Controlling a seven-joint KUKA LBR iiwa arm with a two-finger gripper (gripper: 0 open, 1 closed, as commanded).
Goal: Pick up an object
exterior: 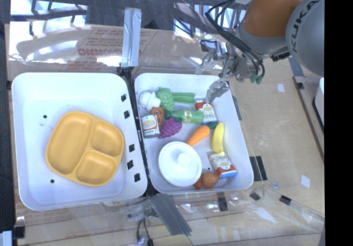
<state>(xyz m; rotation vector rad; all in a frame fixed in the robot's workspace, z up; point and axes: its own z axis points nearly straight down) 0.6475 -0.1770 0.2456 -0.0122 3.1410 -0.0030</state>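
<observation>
My gripper [213, 78] hangs over the far right corner of the right bin [243, 145], open, with nothing between its fingers. Just below its lower finger [215, 91] lie a small labelled can [207, 112] and a green bottle [186, 116]. Further left are a green leafy vegetable [167, 97], a white toy [147, 99], purple grapes [171, 127] and another small can [150, 125]. Nearer the front lie an orange carrot [197, 135], a yellow banana [218, 137], a white round lidded bowl [180, 163], a small carton [223, 165] and a brown item [207, 180].
The left bin [33, 96] holds a yellow divided plate [84, 147]. A black ridge [134, 129] separates the two bins. Cables [231, 35] hang from the wrist above the right bin's far edge. Cardboard and tape lie behind the bins.
</observation>
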